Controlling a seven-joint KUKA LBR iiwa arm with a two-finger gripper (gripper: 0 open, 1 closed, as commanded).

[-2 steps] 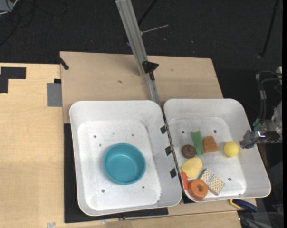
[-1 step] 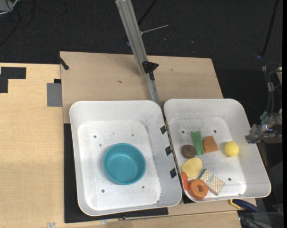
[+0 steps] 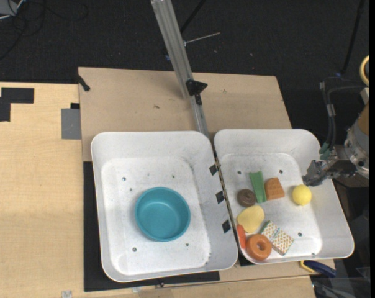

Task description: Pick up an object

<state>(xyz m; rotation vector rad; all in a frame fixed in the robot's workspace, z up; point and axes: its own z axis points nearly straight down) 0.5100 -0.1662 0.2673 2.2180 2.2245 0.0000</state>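
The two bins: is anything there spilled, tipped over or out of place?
Nothing stands out. The teal bowl sits upright in the left bin; the small items, like the yellow ball, lie inside the right bin.

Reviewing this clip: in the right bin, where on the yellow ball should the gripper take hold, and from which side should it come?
Judging from the view, the yellow ball is best gripped across its widest middle, coming straight down. It is round, so any axis works, and it sits apart from the orange block with bare right bin floor around it. The gripper is just up-right of it.
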